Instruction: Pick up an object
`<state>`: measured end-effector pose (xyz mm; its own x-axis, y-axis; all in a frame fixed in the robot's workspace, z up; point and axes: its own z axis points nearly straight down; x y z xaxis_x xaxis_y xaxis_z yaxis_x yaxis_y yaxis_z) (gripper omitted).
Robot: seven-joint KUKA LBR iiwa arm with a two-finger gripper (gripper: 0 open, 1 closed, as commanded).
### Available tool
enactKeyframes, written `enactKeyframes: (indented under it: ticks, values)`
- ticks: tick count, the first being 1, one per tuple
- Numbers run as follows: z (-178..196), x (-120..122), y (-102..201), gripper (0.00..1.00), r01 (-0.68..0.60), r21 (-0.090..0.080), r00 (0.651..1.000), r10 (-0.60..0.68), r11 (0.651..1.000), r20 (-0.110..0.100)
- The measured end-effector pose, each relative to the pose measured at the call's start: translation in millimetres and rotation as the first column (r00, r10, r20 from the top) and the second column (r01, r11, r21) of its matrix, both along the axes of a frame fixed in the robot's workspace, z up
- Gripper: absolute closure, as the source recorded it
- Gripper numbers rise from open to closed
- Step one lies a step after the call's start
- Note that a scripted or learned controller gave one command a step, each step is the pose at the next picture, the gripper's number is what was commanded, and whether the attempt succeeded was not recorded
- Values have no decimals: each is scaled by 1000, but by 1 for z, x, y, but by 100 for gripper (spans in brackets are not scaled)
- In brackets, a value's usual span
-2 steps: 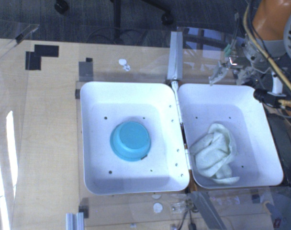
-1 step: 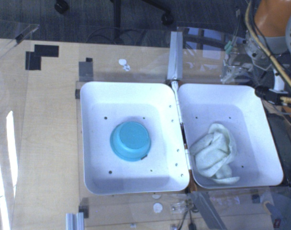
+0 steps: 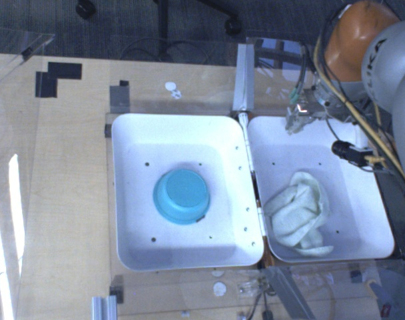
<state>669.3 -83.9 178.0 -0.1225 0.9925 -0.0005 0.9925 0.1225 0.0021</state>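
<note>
A blue bowl (image 3: 182,196) lies upside down in the middle of the left bin (image 3: 132,145). A crumpled white cloth (image 3: 298,212) rests in the front half of the right bin (image 3: 362,199). My gripper (image 3: 296,117) hangs over the back left corner of the right bin, well behind the cloth and apart from it. I see nothing held in it. The grey arm with its orange band (image 3: 352,39) comes in from the upper right.
A metal divider post (image 3: 242,72) stands behind the seam between the bins. Black cables (image 3: 352,153) trail from the arm over the right bin's back right part. The wooden bench (image 3: 49,199) lies to the left of the bins.
</note>
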Motion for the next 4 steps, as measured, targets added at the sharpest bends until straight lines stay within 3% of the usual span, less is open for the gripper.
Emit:
enactKeyframes:
  ticks: [1, 2, 3, 4]
  values:
    - [116, 1, 24, 100, 40, 0, 999, -40, 999, 5]
    - [127, 2, 26, 100, 33, -1, 999, -33, 999, 9]
    - [5, 0, 32, 100, 3, 0, 1000, -3, 1000, -1]
    - [112, 0, 61, 100, 39, 1, 999, -39, 999, 5]
